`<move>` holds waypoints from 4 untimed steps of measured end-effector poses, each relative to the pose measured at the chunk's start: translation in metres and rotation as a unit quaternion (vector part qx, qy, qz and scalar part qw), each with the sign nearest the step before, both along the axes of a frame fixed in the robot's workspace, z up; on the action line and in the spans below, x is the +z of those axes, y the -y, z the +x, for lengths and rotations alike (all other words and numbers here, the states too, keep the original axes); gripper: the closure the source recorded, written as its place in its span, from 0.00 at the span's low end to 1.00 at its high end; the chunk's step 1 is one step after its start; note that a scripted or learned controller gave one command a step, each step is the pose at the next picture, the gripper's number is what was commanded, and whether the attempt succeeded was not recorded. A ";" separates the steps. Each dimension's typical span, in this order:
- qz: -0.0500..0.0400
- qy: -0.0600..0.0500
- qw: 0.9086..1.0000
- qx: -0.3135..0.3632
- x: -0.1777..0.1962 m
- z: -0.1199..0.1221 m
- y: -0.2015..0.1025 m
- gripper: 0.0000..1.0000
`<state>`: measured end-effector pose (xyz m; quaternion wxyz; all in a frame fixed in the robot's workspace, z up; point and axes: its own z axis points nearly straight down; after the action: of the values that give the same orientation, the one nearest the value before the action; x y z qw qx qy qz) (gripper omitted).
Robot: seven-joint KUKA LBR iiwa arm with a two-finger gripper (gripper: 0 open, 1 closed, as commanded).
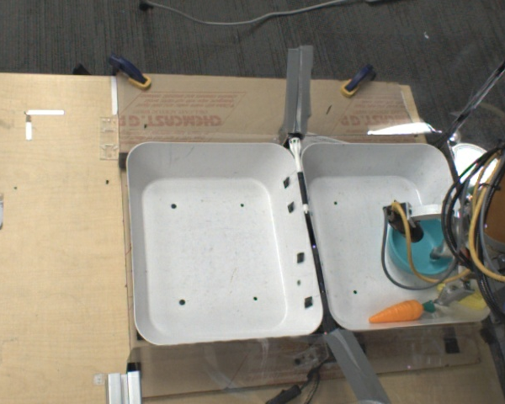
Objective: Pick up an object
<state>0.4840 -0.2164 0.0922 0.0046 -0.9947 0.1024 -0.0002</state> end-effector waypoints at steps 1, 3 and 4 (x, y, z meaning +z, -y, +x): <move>-0.002 -0.003 1.000 0.001 -0.002 0.001 -0.086 0.00; -0.003 -0.003 0.996 -0.094 -0.001 0.002 -0.115 0.00; -0.003 -0.002 0.996 -0.086 -0.001 0.074 -0.078 0.00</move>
<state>0.5577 -0.1385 0.0915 0.0019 -0.9822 0.1876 0.0009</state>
